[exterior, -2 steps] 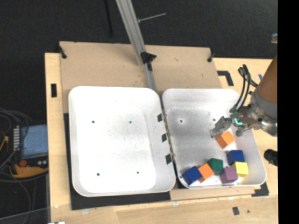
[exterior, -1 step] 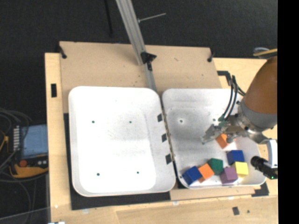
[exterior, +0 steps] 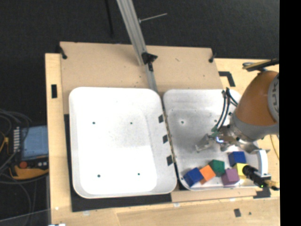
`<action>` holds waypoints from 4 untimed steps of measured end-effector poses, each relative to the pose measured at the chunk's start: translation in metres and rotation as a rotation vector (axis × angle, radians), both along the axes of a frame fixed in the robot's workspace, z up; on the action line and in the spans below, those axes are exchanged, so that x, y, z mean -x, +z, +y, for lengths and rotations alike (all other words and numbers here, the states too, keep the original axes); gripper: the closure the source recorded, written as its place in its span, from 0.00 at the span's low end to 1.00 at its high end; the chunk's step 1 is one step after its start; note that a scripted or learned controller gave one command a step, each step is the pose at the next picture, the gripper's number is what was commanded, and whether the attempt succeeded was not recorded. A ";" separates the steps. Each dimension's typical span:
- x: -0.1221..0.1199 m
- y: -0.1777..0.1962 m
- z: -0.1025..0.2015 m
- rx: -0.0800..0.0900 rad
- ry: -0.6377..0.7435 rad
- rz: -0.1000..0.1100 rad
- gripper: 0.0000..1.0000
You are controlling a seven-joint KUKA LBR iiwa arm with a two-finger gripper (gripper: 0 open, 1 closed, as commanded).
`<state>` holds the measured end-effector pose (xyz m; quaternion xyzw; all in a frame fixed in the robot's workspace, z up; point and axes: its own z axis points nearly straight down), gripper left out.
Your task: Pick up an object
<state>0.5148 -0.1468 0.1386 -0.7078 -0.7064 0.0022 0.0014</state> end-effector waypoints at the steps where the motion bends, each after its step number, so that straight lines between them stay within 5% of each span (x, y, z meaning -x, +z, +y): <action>1: -0.001 -0.041 -0.002 0.002 0.000 -0.008 0.00; 2: -0.003 -0.029 -0.003 0.000 -0.008 -0.014 1.00; 4: -0.016 0.085 0.005 0.000 0.006 -0.012 1.00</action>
